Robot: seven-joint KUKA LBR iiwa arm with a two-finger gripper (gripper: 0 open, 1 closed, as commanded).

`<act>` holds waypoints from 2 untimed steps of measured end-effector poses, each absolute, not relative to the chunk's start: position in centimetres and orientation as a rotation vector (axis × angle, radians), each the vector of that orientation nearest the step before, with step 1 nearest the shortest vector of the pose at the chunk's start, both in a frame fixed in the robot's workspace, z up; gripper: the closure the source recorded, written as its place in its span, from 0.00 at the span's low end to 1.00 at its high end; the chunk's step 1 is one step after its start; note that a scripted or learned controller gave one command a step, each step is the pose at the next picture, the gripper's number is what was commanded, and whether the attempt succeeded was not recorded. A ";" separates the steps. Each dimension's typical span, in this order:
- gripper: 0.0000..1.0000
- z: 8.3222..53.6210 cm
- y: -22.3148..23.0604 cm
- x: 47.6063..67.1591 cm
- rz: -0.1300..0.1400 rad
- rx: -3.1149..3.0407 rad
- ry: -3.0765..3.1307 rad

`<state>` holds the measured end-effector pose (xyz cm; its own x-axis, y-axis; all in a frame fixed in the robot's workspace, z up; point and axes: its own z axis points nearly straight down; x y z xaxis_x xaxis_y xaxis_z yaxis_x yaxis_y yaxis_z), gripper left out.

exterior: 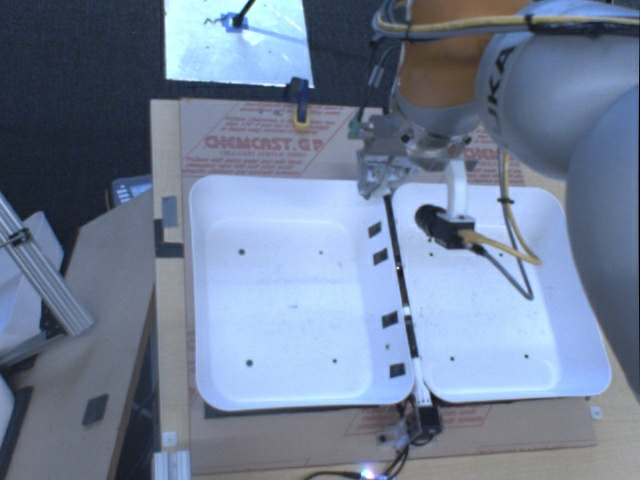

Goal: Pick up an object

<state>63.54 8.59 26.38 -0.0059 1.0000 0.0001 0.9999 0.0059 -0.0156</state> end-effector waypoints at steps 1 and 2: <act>1.00 25.2 19.8 62.8 -0.005 -2.203 -2.233; 1.00 37.3 23.8 64.2 -0.023 -2.216 -2.235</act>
<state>64.19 23.77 37.29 -0.0088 0.9999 0.0064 0.9999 0.0087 0.0143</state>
